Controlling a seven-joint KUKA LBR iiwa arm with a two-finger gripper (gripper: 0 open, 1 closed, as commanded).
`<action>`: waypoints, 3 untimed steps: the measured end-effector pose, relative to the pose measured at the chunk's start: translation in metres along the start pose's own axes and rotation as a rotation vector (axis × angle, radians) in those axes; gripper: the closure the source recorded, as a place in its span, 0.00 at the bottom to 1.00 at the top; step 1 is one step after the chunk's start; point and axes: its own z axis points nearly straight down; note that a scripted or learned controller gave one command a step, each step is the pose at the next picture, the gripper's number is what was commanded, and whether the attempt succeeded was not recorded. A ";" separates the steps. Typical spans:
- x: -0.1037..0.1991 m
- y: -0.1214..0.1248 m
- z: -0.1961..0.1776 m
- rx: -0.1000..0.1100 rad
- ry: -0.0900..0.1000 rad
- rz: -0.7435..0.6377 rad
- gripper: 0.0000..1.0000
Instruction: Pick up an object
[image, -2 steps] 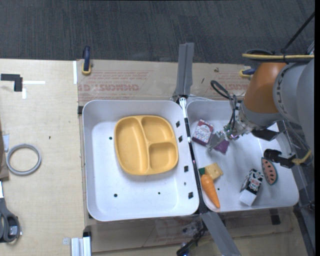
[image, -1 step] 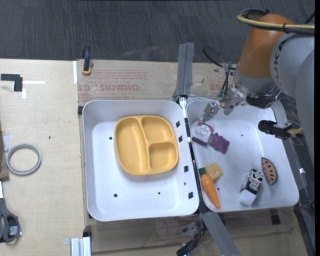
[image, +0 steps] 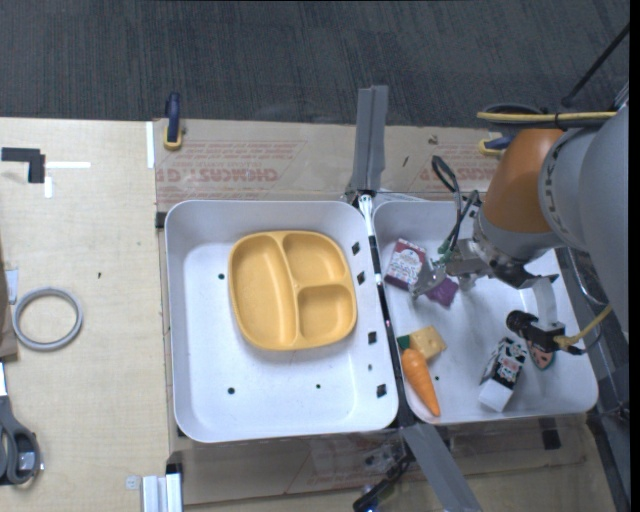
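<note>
Wooden bench, two white bins, tape ring, possibly scissors

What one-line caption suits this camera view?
Gripper over purple object in right bin; yellow divided plate in left bin.

Grey arm, rounded orange band, yellow and black cables
</note>
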 end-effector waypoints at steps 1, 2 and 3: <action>0.000 -0.001 -0.006 0.005 -0.001 -0.002 1.00; 0.072 0.026 -0.100 0.001 -0.001 0.143 1.00; 0.089 0.038 -0.099 0.002 -0.001 0.196 1.00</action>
